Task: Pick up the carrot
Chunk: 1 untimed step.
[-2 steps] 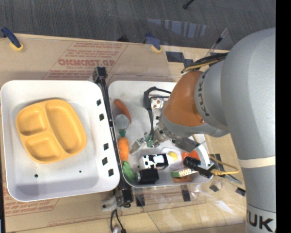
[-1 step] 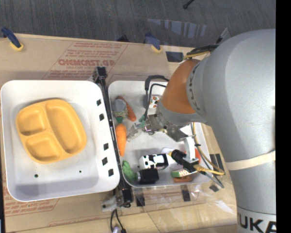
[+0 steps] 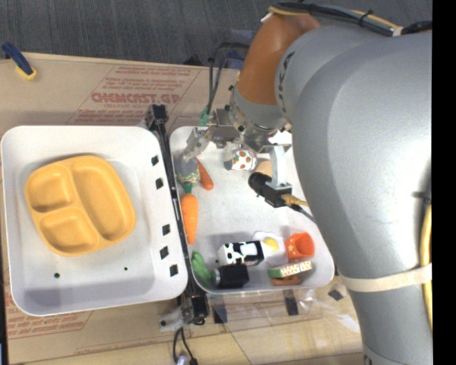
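L bin holds a sectioned tray, sitting toward its L side. R bin: carrot lies along the L wall, a smaller carrot just behind it; toy clutter lines the near edge. Gripper is over the R bin's far L corner, just behind the carrots.

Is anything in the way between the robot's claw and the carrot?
Nothing visible blocks it. The gripper hangs over the right bin's top left corner, and the carrot lies just below it along the left wall, uncovered. A smaller orange piece lies beside the gripper.
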{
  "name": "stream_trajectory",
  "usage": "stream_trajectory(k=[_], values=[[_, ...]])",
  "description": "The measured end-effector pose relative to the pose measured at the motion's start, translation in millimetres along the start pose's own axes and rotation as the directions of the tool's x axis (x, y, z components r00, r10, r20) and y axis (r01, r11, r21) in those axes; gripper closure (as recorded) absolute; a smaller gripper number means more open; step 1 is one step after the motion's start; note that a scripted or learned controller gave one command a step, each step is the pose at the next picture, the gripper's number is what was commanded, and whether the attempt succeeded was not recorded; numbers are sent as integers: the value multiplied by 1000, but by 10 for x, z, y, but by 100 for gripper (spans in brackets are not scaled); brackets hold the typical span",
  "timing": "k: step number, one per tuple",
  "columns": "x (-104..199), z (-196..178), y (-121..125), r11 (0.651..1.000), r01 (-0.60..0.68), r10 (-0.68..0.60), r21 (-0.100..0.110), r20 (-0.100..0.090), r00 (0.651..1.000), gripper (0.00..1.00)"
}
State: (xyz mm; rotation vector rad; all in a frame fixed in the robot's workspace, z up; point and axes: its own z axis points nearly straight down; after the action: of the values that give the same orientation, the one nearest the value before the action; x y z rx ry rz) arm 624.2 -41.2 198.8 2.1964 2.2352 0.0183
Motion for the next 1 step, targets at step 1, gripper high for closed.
stream_trajectory(k=[1], values=[[-632, 643, -411, 987, 157, -157, 22, 0, 988, 0]])
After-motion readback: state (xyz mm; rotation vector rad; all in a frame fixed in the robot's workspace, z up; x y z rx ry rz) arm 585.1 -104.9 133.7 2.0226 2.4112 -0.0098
